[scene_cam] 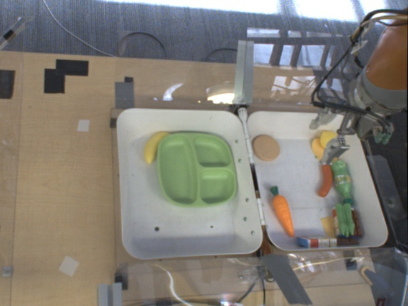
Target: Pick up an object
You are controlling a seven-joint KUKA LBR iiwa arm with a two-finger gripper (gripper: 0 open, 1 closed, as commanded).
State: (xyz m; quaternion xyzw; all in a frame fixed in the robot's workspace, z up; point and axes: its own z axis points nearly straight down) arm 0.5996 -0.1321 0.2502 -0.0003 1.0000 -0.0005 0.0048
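From my remote station I watch the arm reach in over the far right corner of the right bin, its tool hanging low above a yellow lemon-like piece by the far wall; I cannot tell whether the tool is spread or closed, and nothing shows as gripped. Just beneath it lie an orange-red sausage and a green bottle-shaped toy, side by side. A round tan cookie sits in the bin's far left corner, a carrot lies nearer the front, and a green bundle and a flat tube rest along the front right. In the left bin, a green divided plate partly covers a banana. Both bins sit on the wooden table.
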